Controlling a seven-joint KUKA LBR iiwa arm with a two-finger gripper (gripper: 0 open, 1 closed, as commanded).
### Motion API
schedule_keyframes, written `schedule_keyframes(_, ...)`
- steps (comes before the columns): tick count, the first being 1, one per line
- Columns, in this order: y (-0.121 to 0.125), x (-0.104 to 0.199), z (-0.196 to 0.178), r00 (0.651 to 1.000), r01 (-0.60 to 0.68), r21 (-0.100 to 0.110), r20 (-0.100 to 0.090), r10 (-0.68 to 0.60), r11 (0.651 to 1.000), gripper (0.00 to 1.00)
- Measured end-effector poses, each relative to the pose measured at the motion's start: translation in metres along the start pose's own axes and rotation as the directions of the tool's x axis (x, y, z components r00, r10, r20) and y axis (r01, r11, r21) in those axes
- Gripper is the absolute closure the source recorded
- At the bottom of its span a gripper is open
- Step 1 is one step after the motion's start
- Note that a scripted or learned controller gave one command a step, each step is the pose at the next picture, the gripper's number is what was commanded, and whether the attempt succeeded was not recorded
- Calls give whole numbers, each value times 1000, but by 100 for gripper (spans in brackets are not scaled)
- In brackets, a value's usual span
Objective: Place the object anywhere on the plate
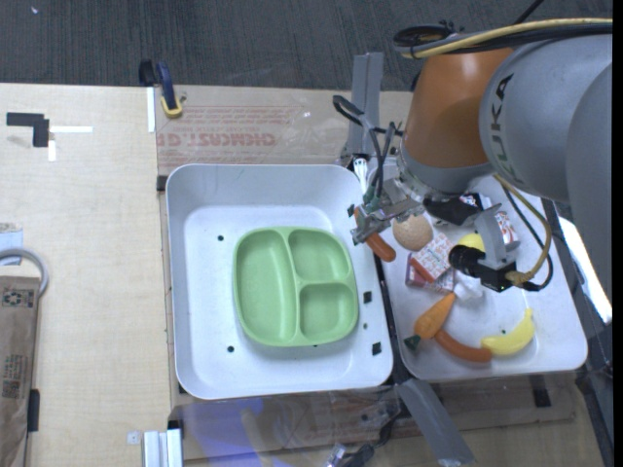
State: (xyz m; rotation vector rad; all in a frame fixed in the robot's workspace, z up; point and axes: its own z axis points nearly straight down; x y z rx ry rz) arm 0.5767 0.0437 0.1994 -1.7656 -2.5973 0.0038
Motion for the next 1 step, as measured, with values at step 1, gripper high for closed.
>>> schedule_keyframes(1,0,0,0,1000,-1,0,0,1,1000,0)
